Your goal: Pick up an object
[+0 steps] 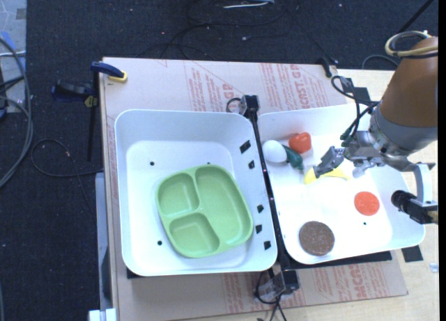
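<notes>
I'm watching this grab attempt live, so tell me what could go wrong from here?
The gripper sits low over the yellow piece in the right bin; the thin, flat piece may slip out. The green item, white egg and red piece crowd close beside it, so the arm could nudge them.

The green tray [204,210] looks like smooth matt plastic; both white bins [132,173] look smooth, a bit shiny; the bench [188,83] looks like rough board.

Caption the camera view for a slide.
Gripper hovers by a yellow item in the right bin; green tray in the left.
</notes>
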You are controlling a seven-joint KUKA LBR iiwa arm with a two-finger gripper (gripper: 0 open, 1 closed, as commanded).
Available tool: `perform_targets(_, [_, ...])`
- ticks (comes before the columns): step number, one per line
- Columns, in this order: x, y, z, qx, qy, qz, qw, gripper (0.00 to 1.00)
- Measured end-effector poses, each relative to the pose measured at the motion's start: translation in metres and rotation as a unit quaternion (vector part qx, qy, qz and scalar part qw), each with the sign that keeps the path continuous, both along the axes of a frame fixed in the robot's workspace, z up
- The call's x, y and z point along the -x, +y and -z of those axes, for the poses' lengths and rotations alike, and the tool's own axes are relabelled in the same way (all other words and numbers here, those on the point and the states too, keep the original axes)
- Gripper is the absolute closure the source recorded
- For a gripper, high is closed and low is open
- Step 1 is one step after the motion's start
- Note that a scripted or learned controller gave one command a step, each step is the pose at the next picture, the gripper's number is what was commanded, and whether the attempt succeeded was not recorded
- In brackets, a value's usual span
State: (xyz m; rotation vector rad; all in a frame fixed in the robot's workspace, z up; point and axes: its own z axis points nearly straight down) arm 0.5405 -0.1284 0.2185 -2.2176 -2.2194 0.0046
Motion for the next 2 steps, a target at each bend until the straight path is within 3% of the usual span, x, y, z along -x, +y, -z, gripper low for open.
perform_targets(2, [0.002, 0.008, 0.125, 0.0004, -0.001, 0.0, 1.0, 0.0])
